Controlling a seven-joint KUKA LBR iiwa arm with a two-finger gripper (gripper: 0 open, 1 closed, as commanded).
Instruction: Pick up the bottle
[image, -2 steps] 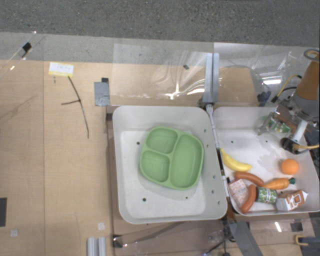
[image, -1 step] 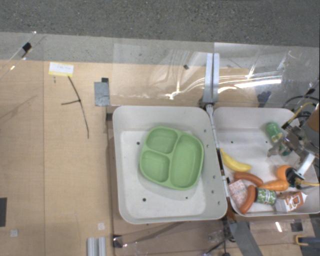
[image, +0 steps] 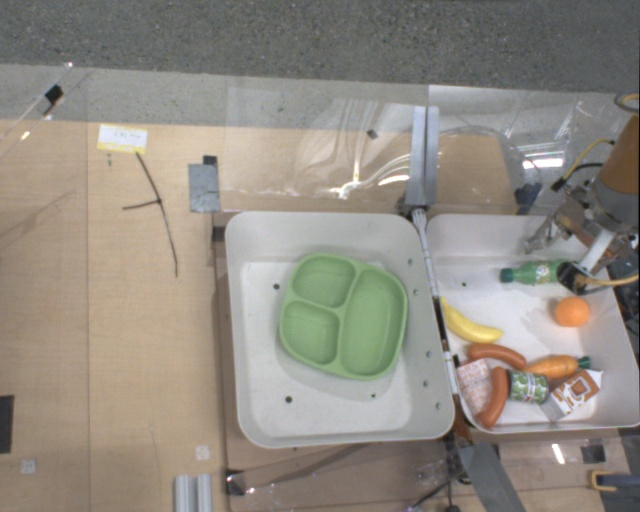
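Bottle (image: 530, 272), banana (image: 470, 325), orange (image: 572, 313) in one white bin (image: 472, 248)

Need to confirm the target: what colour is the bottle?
The bottle is green, paler at its label; the camera view shows it best.

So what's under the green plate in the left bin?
The plate lies flat on the white floor of the left bin. The patch directly beneath it is covered, so anything there can't be seen.

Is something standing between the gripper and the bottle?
Nothing visible does. The gripper is close behind the green bottle, which lies on its side in the right bin; the orange lies apart from it.
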